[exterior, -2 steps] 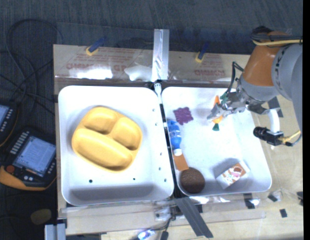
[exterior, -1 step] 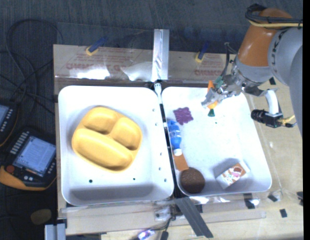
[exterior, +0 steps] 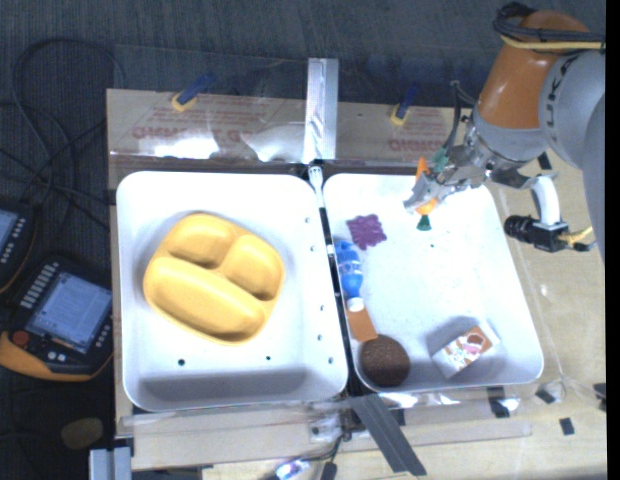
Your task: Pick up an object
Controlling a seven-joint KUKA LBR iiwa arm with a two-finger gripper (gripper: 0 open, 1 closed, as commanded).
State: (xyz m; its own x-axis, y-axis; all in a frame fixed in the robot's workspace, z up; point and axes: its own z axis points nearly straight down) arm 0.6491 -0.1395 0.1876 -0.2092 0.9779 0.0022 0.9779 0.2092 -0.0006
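The tool (exterior: 427,200) hangs over the right bin's (exterior: 490,268) far edge; whether anything is gripped I cannot tell. Nearest lies a purple object (exterior: 366,231). Approach step, probably: next, descend squarely onto it.

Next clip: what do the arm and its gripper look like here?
The arm is grey with a broad orange band above the wrist and a dark cable looped over it. The gripper is small, with orange, white and green bits at the tip.
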